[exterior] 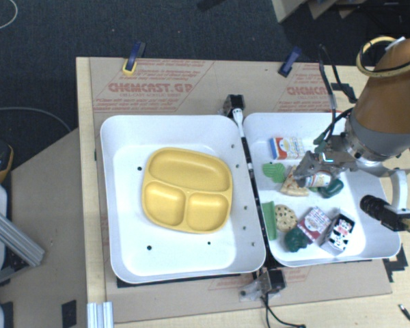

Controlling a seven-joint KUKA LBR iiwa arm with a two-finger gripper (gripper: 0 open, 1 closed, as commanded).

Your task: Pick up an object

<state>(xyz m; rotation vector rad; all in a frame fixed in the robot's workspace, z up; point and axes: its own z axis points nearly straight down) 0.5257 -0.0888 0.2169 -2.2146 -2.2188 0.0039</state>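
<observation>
1. Arm (386,94) enters from the right, orange band above the grey wrist; pincer (313,171) is low over the right bin (376,241), upper-middle area.
2. Pincer state: cannot tell. The fingertips merge with the clutter beneath them, and no item is clearly seen between them.
3. Right bin contents, relative to pincer:
   - white packet with red and blue print (285,147): just up-left of it, apart.
   - green leafy piece (275,172): just left.
   - tan wedge-shaped piece (294,188): directly below-left, at the tips or touching; contact unclear.
   - teal item (332,187): just right and below.
   - speckled cookie (284,216): further below, near the bin's left wall.
   - dark green item (297,240), red-and-white packet (316,222), black-and-white carton (339,233): clustered near the front edge, well below the pincer.
4. Left bin (119,183) holds a yellow divided tray (187,188), centred, well apart from the pincer.
5. Both bins sit side by side on the brown-papered surface (191,80).
</observation>
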